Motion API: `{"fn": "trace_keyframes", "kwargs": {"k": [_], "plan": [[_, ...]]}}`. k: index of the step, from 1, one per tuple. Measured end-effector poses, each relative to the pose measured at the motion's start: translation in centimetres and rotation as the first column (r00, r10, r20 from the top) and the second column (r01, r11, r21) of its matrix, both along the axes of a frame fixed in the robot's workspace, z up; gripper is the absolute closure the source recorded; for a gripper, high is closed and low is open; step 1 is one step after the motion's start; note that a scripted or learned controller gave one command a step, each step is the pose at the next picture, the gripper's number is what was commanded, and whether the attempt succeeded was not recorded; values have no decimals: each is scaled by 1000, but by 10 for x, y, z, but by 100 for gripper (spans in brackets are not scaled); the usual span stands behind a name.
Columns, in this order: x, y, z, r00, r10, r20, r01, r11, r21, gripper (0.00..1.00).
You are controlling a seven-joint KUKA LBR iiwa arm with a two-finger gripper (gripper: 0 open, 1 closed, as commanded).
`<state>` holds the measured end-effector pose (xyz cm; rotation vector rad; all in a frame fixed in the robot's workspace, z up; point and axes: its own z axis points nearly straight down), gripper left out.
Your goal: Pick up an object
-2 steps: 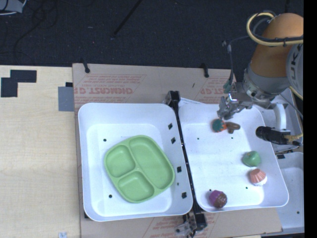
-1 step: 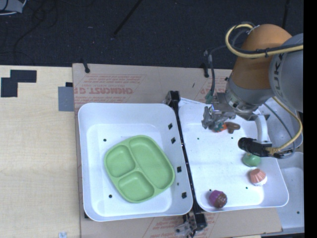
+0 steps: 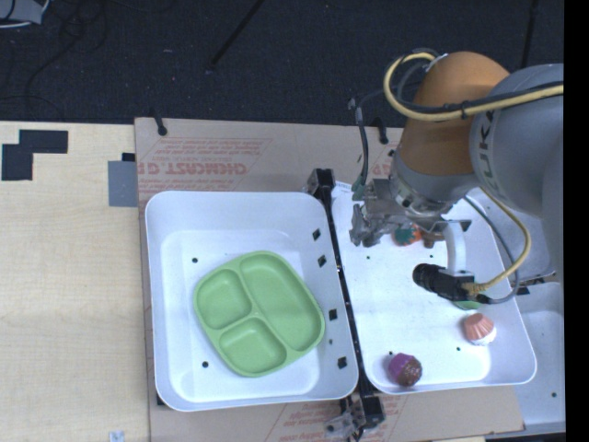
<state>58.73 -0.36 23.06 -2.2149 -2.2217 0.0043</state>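
Nearest, a round purple ball (image 3: 403, 368) sits by the right bin's (image 3: 517, 376) near rim, a ridged pink cupcake (image 3: 477, 328) just beyond. Farther back hangs the gripper (image 3: 368, 226), its grip unreadable, small green and orange bits (image 3: 406, 237) half hidden beside it.

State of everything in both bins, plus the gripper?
green divided plate: flat, right side up, askew in the left bin.
purple ball: resting at the right bin's near edge, untouched.
pink toy: resting by the right wall, untouched.
small green and orange bits: partly hidden under the wrist, state unclear.
gripper: low over the right bin's far left, open or shut unreadable.
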Motion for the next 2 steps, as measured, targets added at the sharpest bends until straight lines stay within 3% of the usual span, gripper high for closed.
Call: {"fn": "trace_keyframes", "kwargs": {"k": [1,2], "plan": [[-15,53,-11,1000,1,-1,-1,1000,0,100],[-35,105,2,1000,2,0,-2,1000,0,100]]}}
